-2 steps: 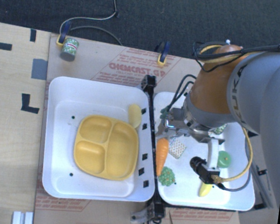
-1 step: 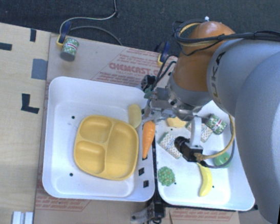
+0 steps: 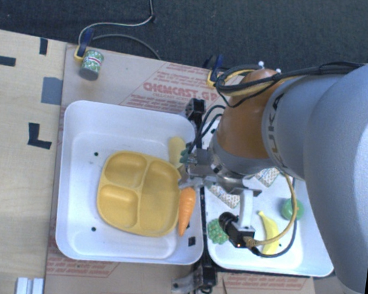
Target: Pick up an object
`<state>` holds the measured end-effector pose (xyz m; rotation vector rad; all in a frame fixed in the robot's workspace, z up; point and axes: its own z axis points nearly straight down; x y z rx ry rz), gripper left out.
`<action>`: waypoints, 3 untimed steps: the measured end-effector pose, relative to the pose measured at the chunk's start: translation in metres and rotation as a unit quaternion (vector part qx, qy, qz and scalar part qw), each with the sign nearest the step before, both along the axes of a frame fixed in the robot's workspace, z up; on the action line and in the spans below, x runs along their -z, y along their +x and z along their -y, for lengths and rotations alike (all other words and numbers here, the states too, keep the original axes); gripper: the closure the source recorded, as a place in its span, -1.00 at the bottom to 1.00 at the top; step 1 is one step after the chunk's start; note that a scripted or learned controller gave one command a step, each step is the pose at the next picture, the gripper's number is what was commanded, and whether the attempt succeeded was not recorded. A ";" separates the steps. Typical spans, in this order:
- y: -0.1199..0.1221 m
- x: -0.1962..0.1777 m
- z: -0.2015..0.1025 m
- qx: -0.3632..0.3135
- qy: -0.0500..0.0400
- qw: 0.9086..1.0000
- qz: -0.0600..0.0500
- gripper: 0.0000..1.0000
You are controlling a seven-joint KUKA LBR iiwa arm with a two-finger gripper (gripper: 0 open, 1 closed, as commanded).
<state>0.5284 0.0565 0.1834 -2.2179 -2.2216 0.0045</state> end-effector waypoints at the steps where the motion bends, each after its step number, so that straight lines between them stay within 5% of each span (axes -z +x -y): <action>1: 0.046 -0.003 0.076 0.001 -0.001 1.000 0.001 1.00; 2: 0.022 -0.052 0.004 0.000 0.000 1.000 0.001 1.00; 3: 0.101 0.000 -0.007 0.000 -0.001 1.000 0.001 1.00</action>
